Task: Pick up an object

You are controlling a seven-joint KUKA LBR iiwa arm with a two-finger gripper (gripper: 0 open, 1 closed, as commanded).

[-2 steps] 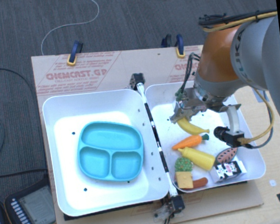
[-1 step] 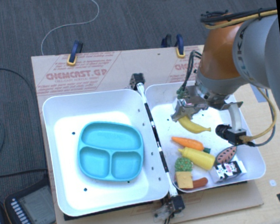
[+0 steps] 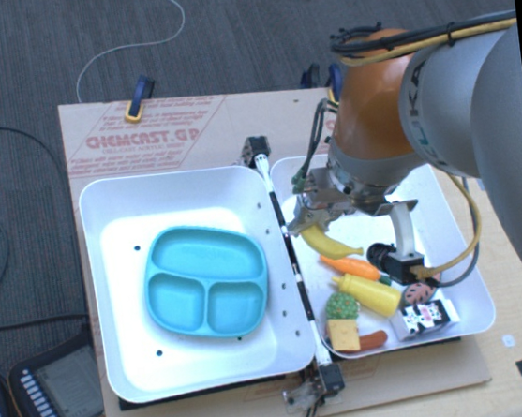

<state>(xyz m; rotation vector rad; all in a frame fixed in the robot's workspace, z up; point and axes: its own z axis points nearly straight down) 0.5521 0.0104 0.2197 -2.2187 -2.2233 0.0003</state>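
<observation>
My gripper [image 3: 311, 212] hangs low over the upper left part of the right bin [image 3: 461, 225], under the orange-banded wrist. Just below it lies a yellow banana [image 3: 327, 242], close to or touching the gripper's tip; I see nothing held. Further down lie an orange carrot [image 3: 351, 265], a yellow bottle [image 3: 372, 296], a green broccoli [image 3: 342, 305], an orange-yellow block [image 3: 345, 336] and a small red sausage [image 3: 373, 338]. The arm hides the bin's upper middle.
The left bin [image 3: 108, 269] holds a light blue divided plate [image 3: 206, 281]. A white box with dark and pink marks [image 3: 424, 318] sits in the right bin's lower right corner. The ridge between the bins [image 3: 290, 256] runs right beside the gripper.
</observation>
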